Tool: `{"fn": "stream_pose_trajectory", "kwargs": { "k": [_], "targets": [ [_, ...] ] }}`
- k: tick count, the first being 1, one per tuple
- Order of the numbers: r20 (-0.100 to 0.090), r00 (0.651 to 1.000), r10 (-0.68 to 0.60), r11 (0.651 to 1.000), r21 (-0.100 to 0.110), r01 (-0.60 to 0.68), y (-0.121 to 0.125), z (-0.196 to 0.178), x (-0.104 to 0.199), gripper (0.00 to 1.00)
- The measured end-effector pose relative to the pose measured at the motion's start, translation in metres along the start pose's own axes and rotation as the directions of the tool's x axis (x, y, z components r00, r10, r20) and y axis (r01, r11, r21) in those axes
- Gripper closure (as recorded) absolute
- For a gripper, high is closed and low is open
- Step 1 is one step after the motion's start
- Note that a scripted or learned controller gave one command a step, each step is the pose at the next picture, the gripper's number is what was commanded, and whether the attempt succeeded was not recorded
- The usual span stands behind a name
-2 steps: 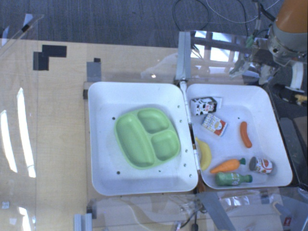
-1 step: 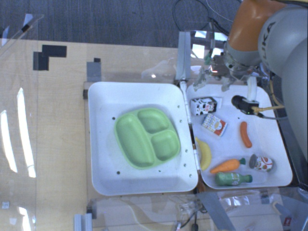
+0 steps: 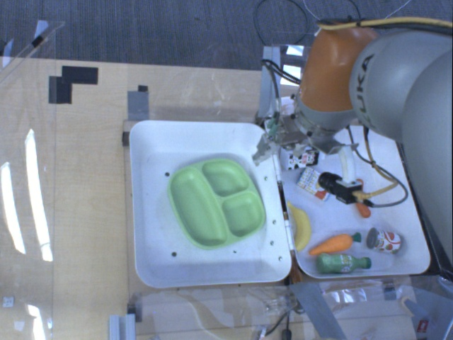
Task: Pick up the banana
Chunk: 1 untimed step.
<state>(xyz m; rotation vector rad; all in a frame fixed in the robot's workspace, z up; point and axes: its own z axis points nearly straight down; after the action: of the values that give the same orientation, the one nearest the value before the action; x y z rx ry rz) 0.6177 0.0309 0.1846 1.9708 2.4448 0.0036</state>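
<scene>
Currently the gripper [image 3: 272, 142] hangs over the bins' shared edge; can't tell its finger state. Banana [image 3: 301, 227] lies in the right bin [image 3: 414, 261], beside a carrot [image 3: 331, 244].

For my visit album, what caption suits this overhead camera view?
KUKA arm's gripper hovers over the right bin, banana untouched below beside a carrot; green divided plate sits in left bin.
</scene>
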Motion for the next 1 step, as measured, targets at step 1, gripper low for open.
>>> {"fn": "stream_pose_trajectory", "kwargs": {
  "k": [1],
  "targets": [
    [0.0, 0.973, 0.229, 0.973, 0.0, -0.229, -0.0824, 0.0001, -0.0043, 0.0]
  ]
}}
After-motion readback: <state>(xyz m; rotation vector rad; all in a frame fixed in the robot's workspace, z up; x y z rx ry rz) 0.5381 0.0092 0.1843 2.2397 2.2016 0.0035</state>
